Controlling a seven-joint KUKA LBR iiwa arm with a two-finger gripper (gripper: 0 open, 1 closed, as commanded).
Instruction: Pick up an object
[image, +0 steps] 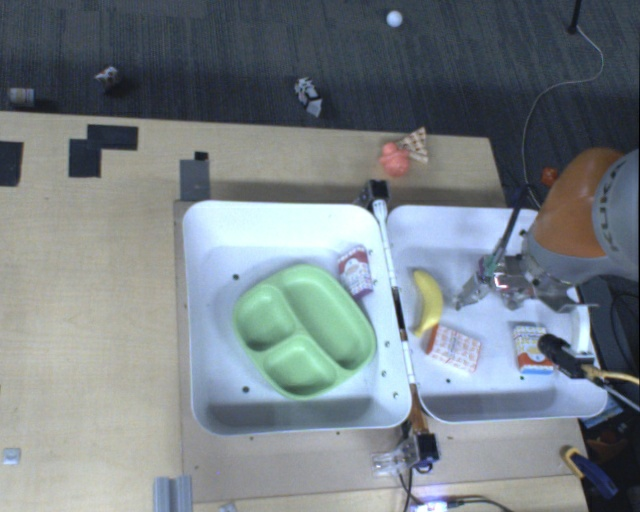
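Two shallow white plastic bins (215, 300) sit on a pale tan wooden bench (90, 330) marked with black rectangular patches. The left bin holds a light green divided plastic plate (303, 329) and a small red-and-white packet (354, 271). The right bin holds a yellow banana (428, 300), a white card with an orange-red grid pattern (455, 349) and a white carton with orange and blue print (530, 347). The grey arm (590, 215) bears an orange band.

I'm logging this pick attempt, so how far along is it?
Done: the gripper is positioned over the right bin, near the banana. In hand: nothing visible between its fingers. Left: closing on an object and lifting it. The banana, patterned packet and small carton all lie on the bin floor.
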